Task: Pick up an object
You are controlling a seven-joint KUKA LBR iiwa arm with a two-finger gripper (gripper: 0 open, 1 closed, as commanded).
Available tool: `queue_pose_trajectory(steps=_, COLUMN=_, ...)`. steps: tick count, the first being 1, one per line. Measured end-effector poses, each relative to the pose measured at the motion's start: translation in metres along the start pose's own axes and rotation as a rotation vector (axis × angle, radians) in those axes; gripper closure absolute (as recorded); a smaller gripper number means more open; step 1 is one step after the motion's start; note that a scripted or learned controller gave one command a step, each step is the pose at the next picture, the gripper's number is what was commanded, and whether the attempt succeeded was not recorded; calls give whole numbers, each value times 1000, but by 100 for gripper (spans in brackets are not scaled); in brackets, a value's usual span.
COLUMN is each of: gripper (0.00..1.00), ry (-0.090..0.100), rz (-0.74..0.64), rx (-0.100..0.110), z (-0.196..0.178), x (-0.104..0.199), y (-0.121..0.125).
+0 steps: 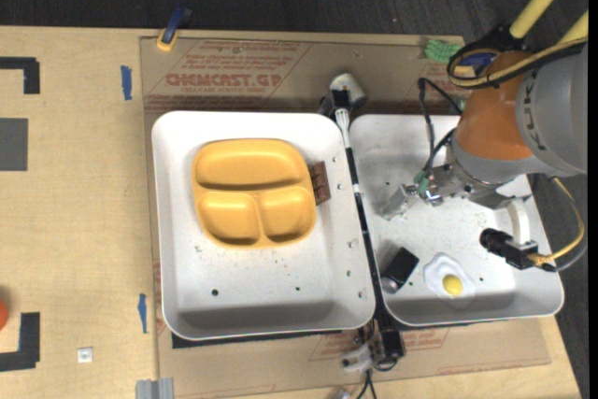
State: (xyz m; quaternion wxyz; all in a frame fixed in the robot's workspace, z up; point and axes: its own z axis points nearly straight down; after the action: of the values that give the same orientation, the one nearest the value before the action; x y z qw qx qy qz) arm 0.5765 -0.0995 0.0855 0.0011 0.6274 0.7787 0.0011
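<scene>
Starting at the near edge of the bench, I count two shallow white plastic bins side by side: the left bin (177, 294) and the right bin (542, 299). In the right bin, close to its near wall, I see two loose things: one small black rectangular block (399, 265) toward the near left corner, lying tilted, and just beside it one white fried-egg toy with a yellow yolk (446, 277), the two near each other but apart. Further in, around the middle of that same bin, sits the metallic two-finger gripper (400, 200) at the end of the grey arm with its orange band (493, 128), reaching in from the right. I cannot tell how wide the gripper stands, and I can make out nothing between its tips; it hangs well apart from both the block and the egg. In the left bin I count one large yellow plastic divided tray (253, 192) with three compartments, lying toward the far half, and one small brown block (318, 182) touching the tray's right edge. On the far edge of the bench's brown board I see one blue-and-yellow clip (172, 29).
</scene>
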Motion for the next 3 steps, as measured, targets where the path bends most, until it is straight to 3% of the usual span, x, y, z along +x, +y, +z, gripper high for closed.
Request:
queue_pose_trajectory(steps=1, gripper=0, ry=2, rz=137, rx=5, z=-14, x=16, y=-72)
queue_pose_trajectory(steps=2, gripper=0, ry=0, rz=209, rx=2, z=0, x=1, y=-37)
queue_pose_trajectory(steps=3, gripper=0, ry=-1, rz=306, rx=1, z=0, x=5, y=4)
